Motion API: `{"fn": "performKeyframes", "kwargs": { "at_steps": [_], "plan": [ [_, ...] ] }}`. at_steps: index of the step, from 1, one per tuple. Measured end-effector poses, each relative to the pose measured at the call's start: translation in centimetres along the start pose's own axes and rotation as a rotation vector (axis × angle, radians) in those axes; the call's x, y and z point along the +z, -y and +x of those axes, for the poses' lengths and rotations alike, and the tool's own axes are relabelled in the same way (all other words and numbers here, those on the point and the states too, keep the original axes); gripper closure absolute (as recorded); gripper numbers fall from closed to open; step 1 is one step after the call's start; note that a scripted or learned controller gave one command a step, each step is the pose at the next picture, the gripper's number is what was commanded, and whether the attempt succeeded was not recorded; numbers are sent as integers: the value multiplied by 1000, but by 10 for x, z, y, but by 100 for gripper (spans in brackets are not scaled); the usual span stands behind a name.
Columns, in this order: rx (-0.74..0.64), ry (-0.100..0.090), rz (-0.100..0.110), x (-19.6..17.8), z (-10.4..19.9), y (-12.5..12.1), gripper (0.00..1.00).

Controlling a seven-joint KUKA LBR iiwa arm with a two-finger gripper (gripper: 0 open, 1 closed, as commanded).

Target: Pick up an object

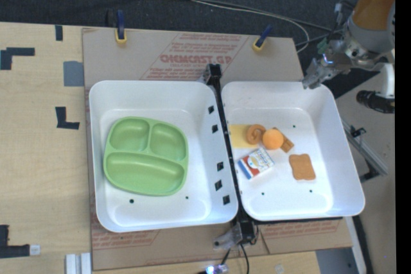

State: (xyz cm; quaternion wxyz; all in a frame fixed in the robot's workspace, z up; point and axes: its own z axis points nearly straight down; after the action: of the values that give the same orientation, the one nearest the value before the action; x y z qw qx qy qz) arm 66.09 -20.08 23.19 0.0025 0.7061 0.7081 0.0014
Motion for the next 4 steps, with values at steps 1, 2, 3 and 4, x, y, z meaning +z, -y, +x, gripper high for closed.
{"fn": "performKeyframes", "kwargs": {
  "at_steps": [1, 2, 3, 4],
  "plan": [
    [1, -2, 3, -22, 1, -1, 100],
    [-3, -3, 7, -27, 54, 11, 100],
    [-2, -2, 9, -11, 105, 25, 100],
    [-3, -3, 8, -12, 155, 39, 100]
  ]
}}
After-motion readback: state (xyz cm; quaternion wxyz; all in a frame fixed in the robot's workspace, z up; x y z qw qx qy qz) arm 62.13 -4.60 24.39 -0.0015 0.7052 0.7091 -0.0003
